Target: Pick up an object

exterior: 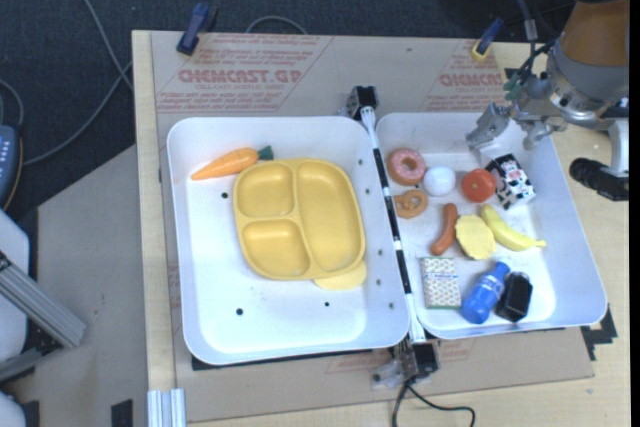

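Observation:
My gripper (500,130) hangs over the far right part of the right bin (580,245), with nothing seen in it. Just below it lie a red tomato (478,184) and a black-and-white toy (511,183). Further left are a pink donut (406,165), a white ball (439,180) and a small brown ring (410,204). Nearer the front lie an orange sausage (445,228), a lemon (474,237), a banana (512,232), a patterned cracker (440,282), a blue bottle (485,293) and a black item (516,297).
The left bin (200,295) holds a yellow divided plate (298,218), a carrot (228,162) at its far left, and a flat yellow piece (341,280) under the plate's front edge. A black clamp (362,100) sits where the bins meet.

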